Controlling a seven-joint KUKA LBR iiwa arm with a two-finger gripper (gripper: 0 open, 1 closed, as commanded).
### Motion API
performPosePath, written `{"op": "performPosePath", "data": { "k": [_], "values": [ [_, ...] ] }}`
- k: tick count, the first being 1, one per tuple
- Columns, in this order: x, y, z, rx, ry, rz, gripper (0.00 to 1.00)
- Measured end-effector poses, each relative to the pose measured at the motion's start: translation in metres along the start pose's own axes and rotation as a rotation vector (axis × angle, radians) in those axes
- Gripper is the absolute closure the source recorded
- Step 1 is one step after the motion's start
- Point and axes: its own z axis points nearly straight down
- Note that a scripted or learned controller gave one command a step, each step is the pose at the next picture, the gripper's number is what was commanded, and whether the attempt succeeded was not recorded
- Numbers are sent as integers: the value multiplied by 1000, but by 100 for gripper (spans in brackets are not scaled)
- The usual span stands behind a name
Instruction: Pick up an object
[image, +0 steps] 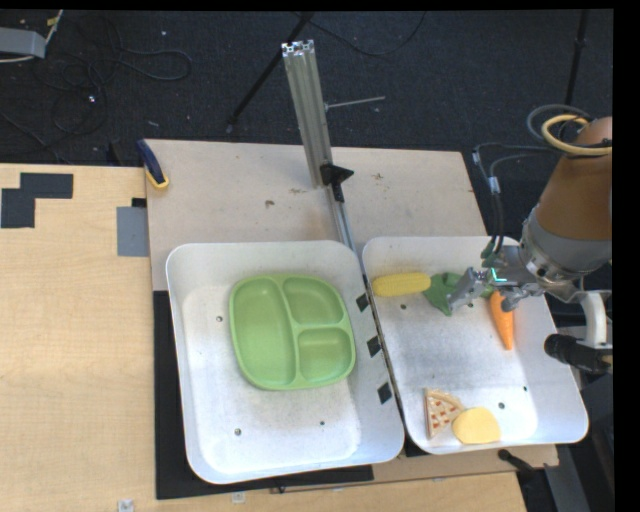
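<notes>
The big arm leans in from the right, over the right bin. Its end effector sits low at the back of that bin, right by the corn. I cannot tell if it is spread or pressed together. The corn is yellow with a green leafy end and lies flat. An orange carrot lies just beside it. A pizza slice and a yellow lump sit at the front. The left bin holds a green plate.
</notes>
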Motion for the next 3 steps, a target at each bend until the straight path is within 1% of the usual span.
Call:
{"op": "performPosePath", "data": {
  "k": [1, 2, 3],
  "values": [
    [0, 0, 0, -1, 0, 0, 0],
    [-6, -4, 62, 7, 2, 1, 0],
    [-3, -2, 122, -3, 1, 2, 0]
  ]
}}
